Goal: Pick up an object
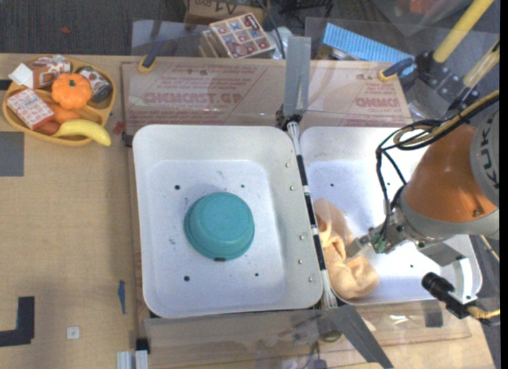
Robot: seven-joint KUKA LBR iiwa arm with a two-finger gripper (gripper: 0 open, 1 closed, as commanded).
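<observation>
Reaching into the right bin (349,161), the arm (448,193) comes from 3 o'clock, and the tool (379,240) sits low at roughly the bin's centre. Tool state: cannot tell, the wrist body hides the tip from this angle.

Closest candidate is the tan cloth (343,252), a soft crumpled lump lying along the bin's 9 o'clock wall and bunching toward 7 o'clock. It looks just beside the tool on its 9 o'clock side, possibly touching; contact can't be confirmed. No sign the cloth is gripped.

How I'd run the grab:
- Target the thick bunched fold at the cloth's 6 o'clock end, not the thin flat strip at 12. More bulk gives more to pinch.
- Come straight down and close only once fabric sits between both sides of the tool; a side swipe would probably just shove it against the wall.
- Keep clear of the divider (305,201) between the bins; the cloth hugs it, so there's little room on that side.
- Lift slowly and check that the cloth rises. Fabric slips easily.

Fallback: the teal bowl (220,225), upside down near the left bin's (159,153) centre, well apart from the tool. Its smooth dome looks like a poor grip, so the cloth is the better bet.
</observation>
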